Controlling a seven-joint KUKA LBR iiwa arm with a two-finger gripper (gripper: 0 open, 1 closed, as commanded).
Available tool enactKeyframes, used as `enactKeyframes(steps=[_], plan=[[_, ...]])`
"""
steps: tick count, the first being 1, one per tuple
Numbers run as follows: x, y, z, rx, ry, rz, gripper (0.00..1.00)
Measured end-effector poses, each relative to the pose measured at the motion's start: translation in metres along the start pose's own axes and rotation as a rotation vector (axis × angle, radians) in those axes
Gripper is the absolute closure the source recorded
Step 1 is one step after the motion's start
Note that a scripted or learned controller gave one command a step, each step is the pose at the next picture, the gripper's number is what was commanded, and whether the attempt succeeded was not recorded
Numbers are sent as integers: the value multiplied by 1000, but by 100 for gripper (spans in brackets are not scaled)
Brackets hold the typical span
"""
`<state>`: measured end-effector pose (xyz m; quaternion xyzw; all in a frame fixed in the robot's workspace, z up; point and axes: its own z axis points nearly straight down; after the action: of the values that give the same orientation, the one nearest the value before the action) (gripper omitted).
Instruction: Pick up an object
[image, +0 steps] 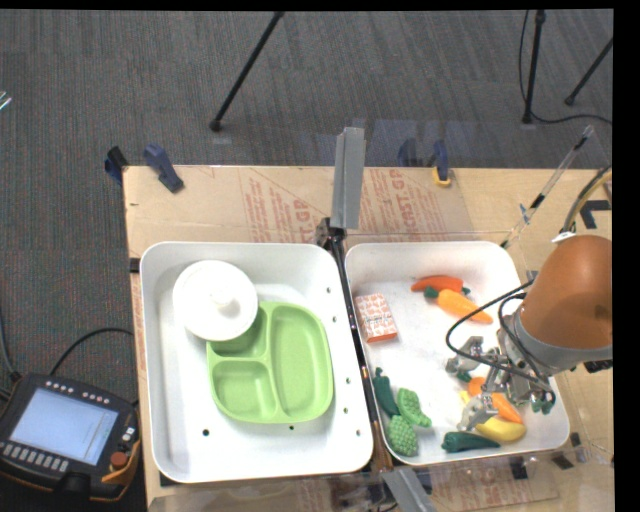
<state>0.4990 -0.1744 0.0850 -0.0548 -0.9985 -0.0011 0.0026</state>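
Camera view, looking down on the right bin (400, 262): gripper (490, 402) low in the near-right corner, hanging right over a small heap of toy food. Directly beneath and just toward the near wall, a yellow toy banana (503, 431), long axis running roughly left to right, slightly tilted. Pressed up against it, an orange toy carrot (502, 405), partly hidden by the metalwork. Whether open or closed on anything: cannot tell, too much clutter of cable and bracket down there. Nothing visibly lifted. A dark green piece (462, 441) touching the banana's left end. Further off, toward the far wall, two more carrots (452, 293), well apart from the tool. Left of the tool, green toy vegetables (402, 418) and a small red-and-white box (376, 317) beyond. Likely target, by nearness: banana or the carrot beside it, calling for a short drop and little sideways travel.
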Motion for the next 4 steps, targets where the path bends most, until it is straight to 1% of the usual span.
enactKeyframes(steps=[1,2,3,4], plan=[[-3,3,-12,0,-5,-8,100],[-97,-29,-3,1,-8,165,100],[-97,-28,-3,0,-7,164,0],[-5,-36,-2,0,-4,258,0]])
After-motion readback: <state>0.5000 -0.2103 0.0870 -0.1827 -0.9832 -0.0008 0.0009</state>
